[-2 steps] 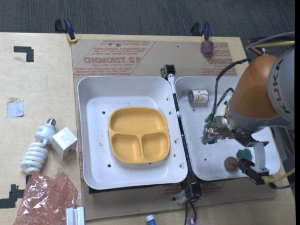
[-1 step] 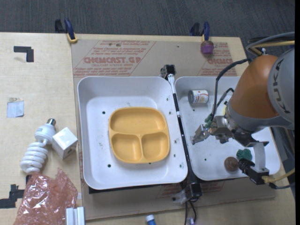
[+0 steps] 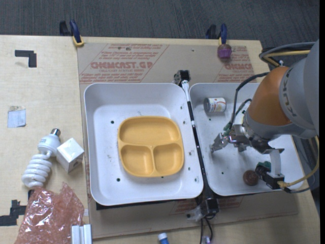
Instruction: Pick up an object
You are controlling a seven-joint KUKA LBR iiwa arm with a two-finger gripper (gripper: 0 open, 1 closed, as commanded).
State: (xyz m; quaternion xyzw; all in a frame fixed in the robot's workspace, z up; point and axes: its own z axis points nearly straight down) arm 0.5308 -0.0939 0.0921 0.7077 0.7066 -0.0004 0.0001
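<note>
While the gripper point(image 3: 221, 142) hangs low over the right bin point(image 3: 203, 151), whether its fingers are spread cannot be told; a small can point(image 3: 215, 105) lies upper left, apart.

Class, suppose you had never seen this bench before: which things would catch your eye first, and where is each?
The yellow divided tray fills the middle of the left bin. Next, the grey arm with its orange band reaches over the right bin, its tool low inside. A spiral light bulb lies on the bench, left of the bins.

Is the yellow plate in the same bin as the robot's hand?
No, the yellow plate lies in the left bin; the gripper is over the right bin.
</note>
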